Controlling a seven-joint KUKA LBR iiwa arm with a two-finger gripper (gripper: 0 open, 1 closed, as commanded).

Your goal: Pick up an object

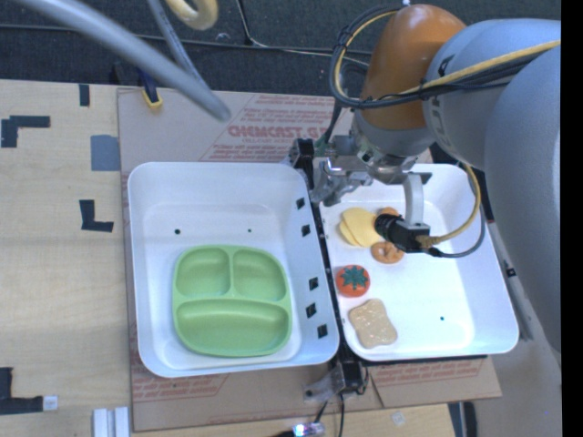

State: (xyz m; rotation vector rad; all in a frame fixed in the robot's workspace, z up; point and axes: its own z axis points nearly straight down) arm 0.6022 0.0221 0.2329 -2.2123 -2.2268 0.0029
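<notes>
The right bin [474, 330] holds a yellow piece [359, 228], a small orange-brown round piece [388, 253], a red tomato-like piece [353, 280] and a tan slice of bread [373, 324]. My gripper [335, 186] hangs low over the far left part of this bin, close to the wall it shares with the left bin. It sits just above and left of the yellow piece. I see nothing held in it. The arm's grey and orange body hides the bin's far side.
In the left bin [150, 208] lies a green divided plate [232, 300]. A black cable [455, 239] loops from the wrist over the right bin. Both bins rest on cardboard [264, 121] on the wooden bench.
</notes>
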